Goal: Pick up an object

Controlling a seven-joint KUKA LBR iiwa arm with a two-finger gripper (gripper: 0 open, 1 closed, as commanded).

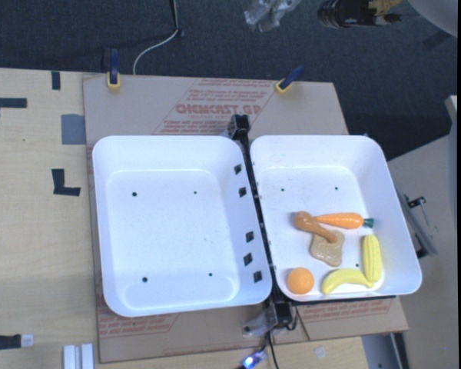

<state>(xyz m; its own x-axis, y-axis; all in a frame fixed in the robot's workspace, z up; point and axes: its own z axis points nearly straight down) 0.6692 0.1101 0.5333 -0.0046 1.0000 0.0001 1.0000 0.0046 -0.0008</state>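
Note:
Several toy foods lie in the near right part of the right bin (307,167). An orange carrot (339,221) lies next to a brown drumstick (307,223), with a tan bread slice (327,249) just below them. A yellow corn cob (371,257) stands along the right wall. A yellow banana (346,281) and an orange ball-shaped fruit (300,280) rest by the front rim. My gripper (273,6) hangs high at the top of the camera view, beyond the bench's far edge and well away from both bins.
The left bin (169,221) adjoins the right one along a clipped middle seam. Both sit on a cardboard sheet (215,110) held by two clamps at its far edge. A white cable (157,44) trails over the dark floor behind.

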